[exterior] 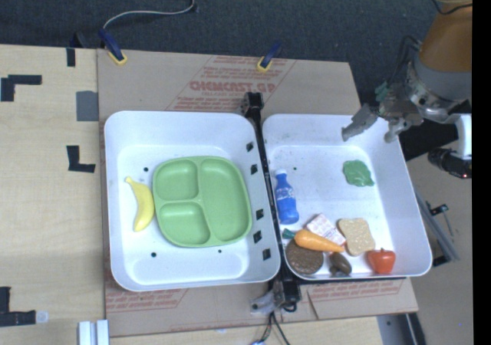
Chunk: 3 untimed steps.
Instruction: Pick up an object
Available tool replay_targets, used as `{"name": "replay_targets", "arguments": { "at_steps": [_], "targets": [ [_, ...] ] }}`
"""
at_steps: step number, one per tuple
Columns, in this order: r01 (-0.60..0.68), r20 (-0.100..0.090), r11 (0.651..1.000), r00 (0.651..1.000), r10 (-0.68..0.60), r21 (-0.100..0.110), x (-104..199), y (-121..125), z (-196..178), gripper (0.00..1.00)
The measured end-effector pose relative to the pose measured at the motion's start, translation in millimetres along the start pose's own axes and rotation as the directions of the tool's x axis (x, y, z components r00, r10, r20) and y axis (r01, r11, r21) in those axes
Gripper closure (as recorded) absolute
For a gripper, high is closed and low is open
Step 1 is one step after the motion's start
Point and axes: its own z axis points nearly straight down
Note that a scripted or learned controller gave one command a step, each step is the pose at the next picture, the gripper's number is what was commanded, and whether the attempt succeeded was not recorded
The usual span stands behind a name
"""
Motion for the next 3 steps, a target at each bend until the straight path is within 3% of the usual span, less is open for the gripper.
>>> {"name": "replay_targets", "arguments": {
  "at_steps": [1, 2, 3],
  "targets": [
    [-0.002, 0.001, 1.000, 1.000, 0.002, 0.003, -56, 18, 76, 0.00],
    [0.000, -0.001, 1.000, 1.000, 0.000, 0.003, -47, 16, 147, 0.00],
    [0.001, -0.001, 1.000, 1.000, -0.001, -0.004, -63, 4, 176, 0.00]
  ]
}}
